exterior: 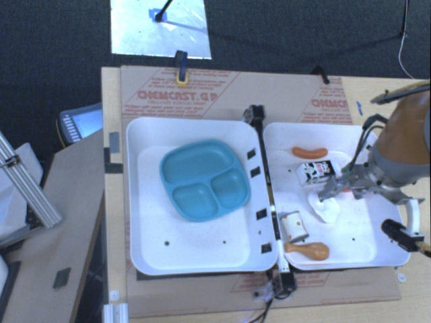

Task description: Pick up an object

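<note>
**Arm low over the right bin, above a white object**

The worktop point(222, 89) carries two shallow white bins side by side. The left bin point(145, 247) holds one thing, a teal divided plate point(204, 179) with three compartments, lying flat a little above the middle of the bin.

The right bin point(360, 251) holds several small things. A small sausage point(310, 152) lies near the far wall. Just below it is a small black-and-white carton point(316, 172). A white soft-looking object point(327, 209) lies near the middle of the bin. Near the divider between the bins is a small tan and white block point(293, 225), and just below that a brown drumstick-shaped toy point(308, 250) lies close to the front wall.

The arm comes in from the right, its orange band point(409, 130) over the right edge of the right bin. The gripper point(335, 188) is between the carton and the white object, very near both. From this angle I cannot tell whether the fingers are spread or pressed together, and nothing is visibly pinched between them. All objects rest on the bin floors.
</note>
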`<action>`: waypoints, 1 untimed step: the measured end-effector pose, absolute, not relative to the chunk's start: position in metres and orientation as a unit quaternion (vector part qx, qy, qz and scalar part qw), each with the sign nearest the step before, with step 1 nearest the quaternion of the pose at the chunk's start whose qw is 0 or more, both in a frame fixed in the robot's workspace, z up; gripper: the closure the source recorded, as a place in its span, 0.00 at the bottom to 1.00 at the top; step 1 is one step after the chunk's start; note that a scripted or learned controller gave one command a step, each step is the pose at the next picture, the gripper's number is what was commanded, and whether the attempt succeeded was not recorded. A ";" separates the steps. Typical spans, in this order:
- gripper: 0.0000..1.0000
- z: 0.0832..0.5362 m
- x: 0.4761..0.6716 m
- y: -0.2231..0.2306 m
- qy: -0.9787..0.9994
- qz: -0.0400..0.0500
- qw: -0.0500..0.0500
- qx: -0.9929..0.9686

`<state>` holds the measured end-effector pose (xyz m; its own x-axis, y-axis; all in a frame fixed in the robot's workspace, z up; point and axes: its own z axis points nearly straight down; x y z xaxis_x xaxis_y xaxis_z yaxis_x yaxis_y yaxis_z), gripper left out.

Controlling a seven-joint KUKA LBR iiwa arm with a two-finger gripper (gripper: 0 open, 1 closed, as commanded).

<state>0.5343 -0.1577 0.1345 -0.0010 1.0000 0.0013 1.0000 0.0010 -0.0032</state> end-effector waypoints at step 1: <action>1.00 0.148 0.536 -0.158 -0.708 -0.001 -0.002 -0.707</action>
<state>0.5357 -0.1582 0.1478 -0.0011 1.0000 -0.0014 1.0000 0.0011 0.0033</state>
